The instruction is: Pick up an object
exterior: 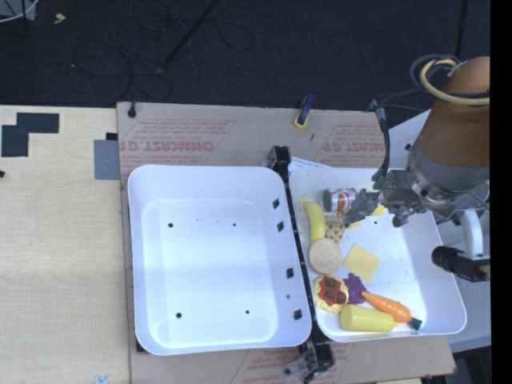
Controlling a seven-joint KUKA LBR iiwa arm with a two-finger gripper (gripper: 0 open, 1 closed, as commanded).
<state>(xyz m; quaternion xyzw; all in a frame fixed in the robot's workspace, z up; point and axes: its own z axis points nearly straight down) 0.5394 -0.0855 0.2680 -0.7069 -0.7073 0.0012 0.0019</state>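
The right bin [453, 293] holds several toy foods: a yellow banana [314, 218], a red and white can [342, 199], a round beige bun [326, 256], a yellow cheese slice [361, 261], a red pizza-like piece [329, 291], purple grapes [355, 285], an orange carrot [387, 303] and a yellow pepper-like piece [366, 318]. My gripper [379, 211] hangs over the bin's upper part, just right of the can. It stands open, with only white bin floor between its fingers.
The left bin [208, 254] lies beside the right one, with a black divider [292, 246] between them. Both rest on a cardboard sheet [200, 138]. A blue and yellow clamp [303, 112] sits at the cardboard's far edge.
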